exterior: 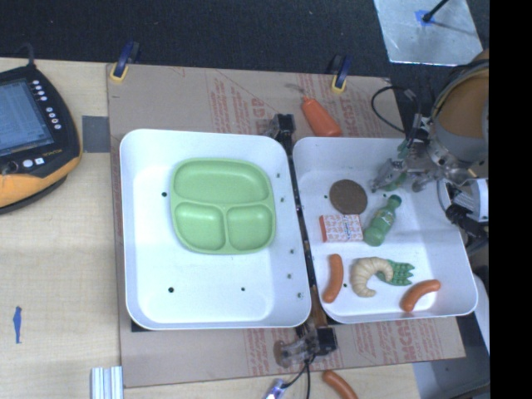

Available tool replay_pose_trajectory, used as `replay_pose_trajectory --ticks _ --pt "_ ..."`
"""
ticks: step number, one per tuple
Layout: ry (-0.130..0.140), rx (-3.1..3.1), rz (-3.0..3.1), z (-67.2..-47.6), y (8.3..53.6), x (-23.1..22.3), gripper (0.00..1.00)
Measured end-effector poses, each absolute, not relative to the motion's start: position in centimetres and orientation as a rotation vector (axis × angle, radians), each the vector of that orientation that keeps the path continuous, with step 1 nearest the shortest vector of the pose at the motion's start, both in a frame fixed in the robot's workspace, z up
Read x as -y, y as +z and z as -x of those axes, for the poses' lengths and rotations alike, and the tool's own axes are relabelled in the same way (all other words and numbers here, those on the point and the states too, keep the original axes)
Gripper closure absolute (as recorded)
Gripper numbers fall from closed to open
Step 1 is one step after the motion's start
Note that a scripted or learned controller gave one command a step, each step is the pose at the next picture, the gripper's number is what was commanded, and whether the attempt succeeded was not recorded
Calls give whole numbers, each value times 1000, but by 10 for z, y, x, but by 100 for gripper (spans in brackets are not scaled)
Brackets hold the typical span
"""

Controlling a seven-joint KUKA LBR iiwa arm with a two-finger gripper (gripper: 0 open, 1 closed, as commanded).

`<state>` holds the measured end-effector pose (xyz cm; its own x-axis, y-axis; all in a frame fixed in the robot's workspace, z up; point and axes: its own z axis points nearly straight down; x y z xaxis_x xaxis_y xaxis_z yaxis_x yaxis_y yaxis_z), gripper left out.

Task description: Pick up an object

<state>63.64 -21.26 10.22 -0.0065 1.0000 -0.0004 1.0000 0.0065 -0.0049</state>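
Nearest the camera, at the right bin's (pixel 465 306) front edge, lie two sausages: one (pixel 420 295) in the front right corner, the other (pixel 333 277) standing lengthwise against the left wall. Between them sits a croissant (pixel 371 274) touching a small green toy (pixel 401 272). They look scattered loosely, which suits a picking trial: most pieces have free space on at least one side.

A little further back, a small pink-and-white packet (pixel 342 228) lies flat just beside a green bottle (pixel 381 220), which is on its side and tilted. Behind the packet is a brown disc (pixel 347 196), close but seemingly apart from it.

The left bin (pixel 141 248) holds a single green divided plate (pixel 224 204), set toward its back half (its three compartments carry nothing).

Furthest back on the right, the gripper (pixel 401 175) hangs low over the right bin's rear area, just behind the bottle's cap; whether its fingers are apart or together I cannot tell, and nothing shows between them. By its position, the bottle or the disc seems the likeliest target, still lying untouched in the bin
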Motion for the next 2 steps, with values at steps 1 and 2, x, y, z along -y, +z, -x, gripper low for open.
replay_pose_trajectory --ticks 1,2 --pt "1 2224 2217 -656 92 212 0" --pt "2 2225 2215 -656 92 212 0"
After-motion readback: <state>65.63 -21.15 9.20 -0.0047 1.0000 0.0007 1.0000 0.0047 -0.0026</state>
